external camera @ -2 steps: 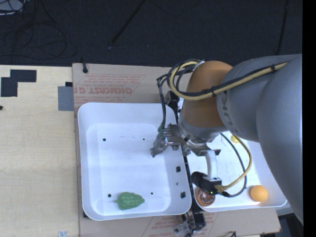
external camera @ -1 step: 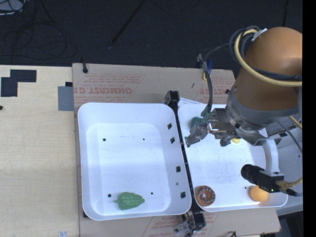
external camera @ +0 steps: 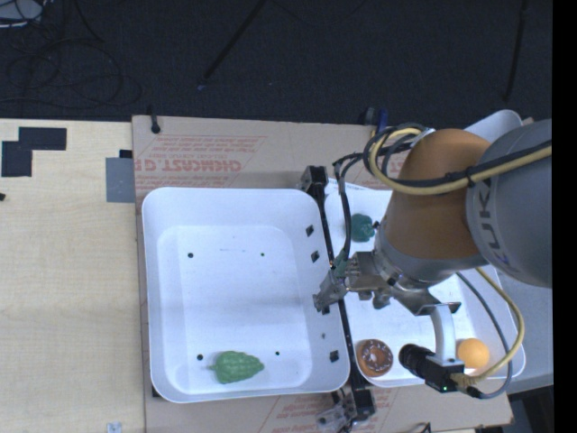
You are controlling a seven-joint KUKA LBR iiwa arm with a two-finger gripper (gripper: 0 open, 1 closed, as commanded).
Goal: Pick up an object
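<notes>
Two shallow white bins side by side on a sheet of brown cardboard (external camera: pixel 216 156) with red print, laid on the pale wooden surface (external camera: pixel 63 287). On that surface, at far left, black patches (external camera: pixel 41 147) and one grey patch (external camera: pixel 118 179) just beside the cardboard's edge.

In the left bin (external camera: pixel 144 242), a crumpled green lump (external camera: pixel 236 366) low on the floor, near the front wall and well apart from everything else.

In the right bin (external camera: pixel 361 325), three candidates for picking. A small teal piece (external camera: pixel 361 227) toward the far end, close to the divide between the bins. A round brown disc (external camera: pixel 373 357) with a speckled face near the front wall. An orange ball (external camera: pixel 472 354) further right, near the front corner, apart from the disc and partly behind a black cylinder mounted on the arm.

Above the right bin, the grey arm (external camera: pixel 518 206) with its orange band, reaching in from the right and covering much of that bin. Yellow and black cables (external camera: pixel 406 142) looped over the top of the band.

The tool (external camera: pixel 338 289) down at the inner rim where the two bins meet, between the teal piece and the brown disc, touching neither as far as can be seen. Spread or pressed together: cannot tell, with its metal parts lost against the dark divider. Nothing seen gripped.
</notes>
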